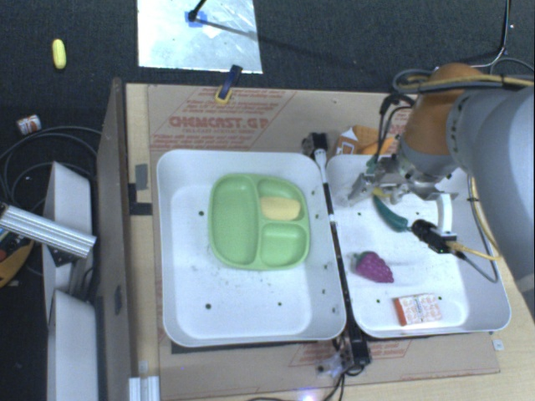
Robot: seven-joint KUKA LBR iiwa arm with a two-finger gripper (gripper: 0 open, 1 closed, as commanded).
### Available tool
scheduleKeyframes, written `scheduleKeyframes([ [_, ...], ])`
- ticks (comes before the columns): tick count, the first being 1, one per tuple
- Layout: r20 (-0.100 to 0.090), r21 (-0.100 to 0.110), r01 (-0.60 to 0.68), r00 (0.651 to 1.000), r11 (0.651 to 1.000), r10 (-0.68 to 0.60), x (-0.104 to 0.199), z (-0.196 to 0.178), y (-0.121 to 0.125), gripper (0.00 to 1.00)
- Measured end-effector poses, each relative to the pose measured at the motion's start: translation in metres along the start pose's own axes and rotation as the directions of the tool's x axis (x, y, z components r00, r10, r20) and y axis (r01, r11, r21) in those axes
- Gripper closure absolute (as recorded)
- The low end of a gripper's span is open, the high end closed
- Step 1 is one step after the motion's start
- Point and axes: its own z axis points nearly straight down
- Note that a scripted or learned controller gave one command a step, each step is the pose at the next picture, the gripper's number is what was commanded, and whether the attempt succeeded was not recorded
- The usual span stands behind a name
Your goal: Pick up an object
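The arm reached in from the right, and its end effector (376, 186) stood low over the far left corner of the right bin (489, 303). That posture was consistent with a descent toward a pick. Whether the end effector was released or clenched could not be determined, because the wrist hid most of it. No object was seen between its parts, so no grasp was assumed.

A teal tool-like item (390, 214) lay just beside the end effector on the bin floor, and was judged the likeliest target. A purple grape cluster (374, 266) rested near the bin's middle, well apart from the end effector. An orange-and-white packet (417, 309) lay flat toward the near edge. These three were loose and separated, which left room to approach each.

The left bin (188, 307) carried a green divided plate (255, 221), set flat near its centre. A yellow block (280, 207) sat in the plate's far right compartment, contained by the ridges.

Both bins sat side by side on a brown cardboard sheet (242, 115) that covered the tabletop. The floor beyond was dark. A reflective square sheet (201, 23) lay on it at the far side, and cables (33, 165) trailed at the left.
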Motion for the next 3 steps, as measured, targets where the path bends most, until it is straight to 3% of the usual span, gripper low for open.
scheduleKeyframes([
  [1,0.001,0.004,-0.01,1.0,1.0,0.01,-0.037,0.0,-0.008,0.0],
  [2,0.0,0.034,-0.012,1.0,0.999,0.012,-0.017,0.004,0.016,0.0],
  [3,0.001,0.004,-0.009,1.0,1.0,0.009,-0.021,-0.039,0.023,0.0],
])
